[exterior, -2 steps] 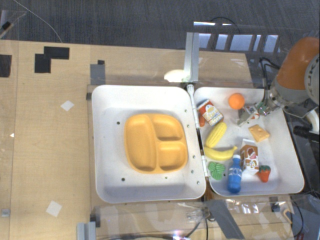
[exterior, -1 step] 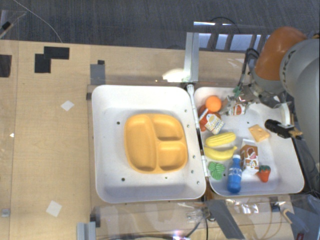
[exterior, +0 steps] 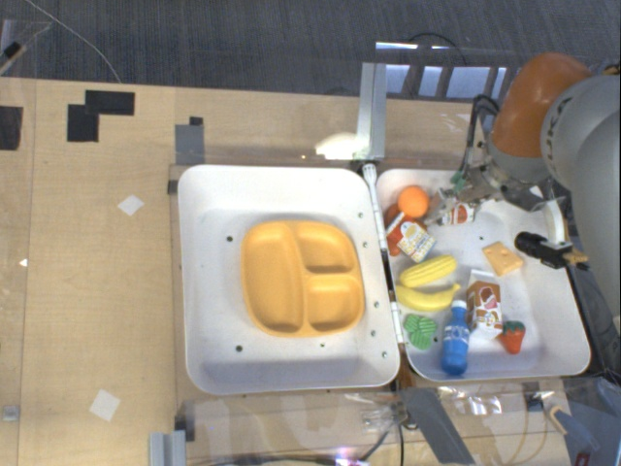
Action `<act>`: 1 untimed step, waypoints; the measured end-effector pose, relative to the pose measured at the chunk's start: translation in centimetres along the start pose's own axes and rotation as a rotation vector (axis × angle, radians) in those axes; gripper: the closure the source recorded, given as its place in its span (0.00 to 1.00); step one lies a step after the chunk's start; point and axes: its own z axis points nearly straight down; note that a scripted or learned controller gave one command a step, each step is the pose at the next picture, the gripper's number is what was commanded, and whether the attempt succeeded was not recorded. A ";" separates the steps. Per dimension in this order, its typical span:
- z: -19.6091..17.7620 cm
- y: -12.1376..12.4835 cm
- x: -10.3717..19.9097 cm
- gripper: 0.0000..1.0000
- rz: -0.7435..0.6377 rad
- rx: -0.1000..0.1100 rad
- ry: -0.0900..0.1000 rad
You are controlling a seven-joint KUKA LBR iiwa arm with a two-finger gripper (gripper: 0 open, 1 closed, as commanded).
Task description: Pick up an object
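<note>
Left bin holds a yellow tray. Right bin holds an orange, bananas, bottle (blue); gripper at its 12 o'clock, jaws' state unclear.

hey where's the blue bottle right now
In the camera view the blue bottle lies in the right bin, near its front edge, between the green toy on its left and the strawberry on its right, just below the bananas.
</note>
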 end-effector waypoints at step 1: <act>-0.1 0.0 1.8 0.00 -0.081 -0.006 0.003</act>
